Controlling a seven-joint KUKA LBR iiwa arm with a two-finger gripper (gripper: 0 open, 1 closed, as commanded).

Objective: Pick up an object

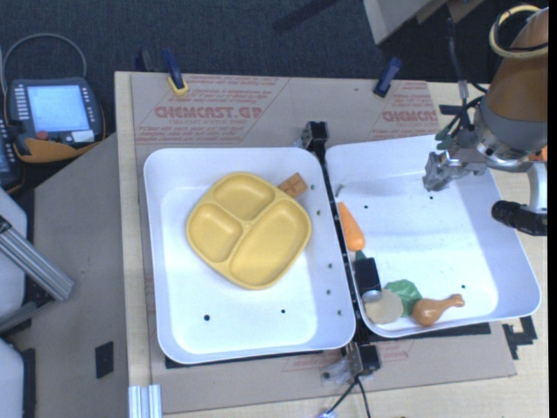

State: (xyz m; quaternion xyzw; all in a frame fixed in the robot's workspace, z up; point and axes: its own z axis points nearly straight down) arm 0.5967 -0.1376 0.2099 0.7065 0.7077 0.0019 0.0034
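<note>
Presumably mid-approach: metal two-finger pincer [438, 174] poised over right white shallow bin [487, 259], far edge; grip state impossible to tell; orange plastic carrot [351, 227] by left wall, handiest pick.

The arm [520, 77] is seen entering from the far right, its orange band lying above a grey wrist. The gripper [438, 171] is carried at the wrist's left end, pointed down and leftward. Nothing is seen held between its parts.
</note>
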